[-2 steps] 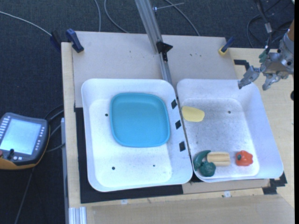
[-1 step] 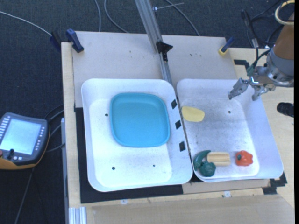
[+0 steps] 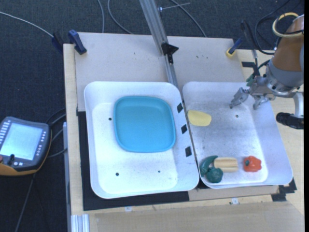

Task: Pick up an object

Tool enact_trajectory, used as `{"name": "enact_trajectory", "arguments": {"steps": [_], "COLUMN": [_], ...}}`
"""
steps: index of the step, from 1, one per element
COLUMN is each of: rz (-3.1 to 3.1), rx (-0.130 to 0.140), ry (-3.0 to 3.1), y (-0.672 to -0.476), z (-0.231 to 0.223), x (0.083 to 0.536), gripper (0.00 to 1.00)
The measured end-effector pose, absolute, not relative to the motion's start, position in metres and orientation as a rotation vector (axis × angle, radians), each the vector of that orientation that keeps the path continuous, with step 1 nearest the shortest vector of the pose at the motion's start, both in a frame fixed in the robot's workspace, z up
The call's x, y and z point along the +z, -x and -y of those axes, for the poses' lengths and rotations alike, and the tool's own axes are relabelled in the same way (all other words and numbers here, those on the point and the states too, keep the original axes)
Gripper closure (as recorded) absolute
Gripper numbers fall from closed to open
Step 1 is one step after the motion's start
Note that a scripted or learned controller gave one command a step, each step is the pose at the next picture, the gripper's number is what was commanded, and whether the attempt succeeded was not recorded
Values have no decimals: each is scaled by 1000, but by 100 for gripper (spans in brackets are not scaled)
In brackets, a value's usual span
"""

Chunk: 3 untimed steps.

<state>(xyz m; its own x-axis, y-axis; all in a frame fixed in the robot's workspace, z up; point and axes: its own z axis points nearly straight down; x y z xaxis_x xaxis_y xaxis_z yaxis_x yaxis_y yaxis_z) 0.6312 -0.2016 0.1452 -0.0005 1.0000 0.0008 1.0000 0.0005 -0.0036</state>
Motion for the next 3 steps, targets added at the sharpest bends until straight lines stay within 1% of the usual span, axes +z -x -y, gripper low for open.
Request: {"name": "enact_trajectory", "arguments": {"steps": [1, 2, 3], "rz": [2223, 2226, 2225], "rx": [-1, -5, -5], "ry": [2222, 2223, 2224], "y": [-632, -639, -639], "z": [202, 193, 193], "x": [159, 212, 263], "gripper": [100, 100, 100]}}
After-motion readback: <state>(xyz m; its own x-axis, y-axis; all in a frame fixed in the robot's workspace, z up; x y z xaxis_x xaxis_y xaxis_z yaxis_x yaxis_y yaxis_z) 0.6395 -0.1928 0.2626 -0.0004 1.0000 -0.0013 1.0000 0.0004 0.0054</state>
